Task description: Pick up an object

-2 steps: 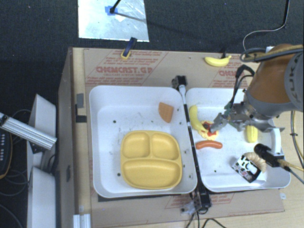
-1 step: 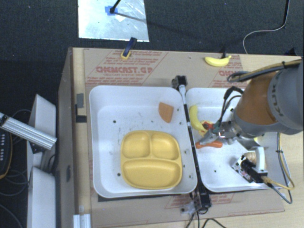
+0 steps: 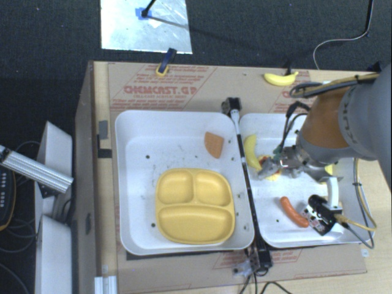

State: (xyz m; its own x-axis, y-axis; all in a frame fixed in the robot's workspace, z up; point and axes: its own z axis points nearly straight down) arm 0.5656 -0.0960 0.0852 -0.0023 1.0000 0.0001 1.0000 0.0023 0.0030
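Hand (image 3: 267, 171) low in right bin (image 3: 343, 241), at left side beside divider; you cannot tell whether it is spread or pinching. Yellow banana (image 3: 250, 152) lies just left of hand, against bin wall; small orange bit sits at hand itself. Carrot-like orange piece (image 3: 294, 212) lies nearer, well apart. Your risk: banana hugging wall leaves one side blocked, so hand may scrape wall or push banana away. Yellow divided plate (image 3: 196, 206) in left bin (image 3: 131, 164) not involved.
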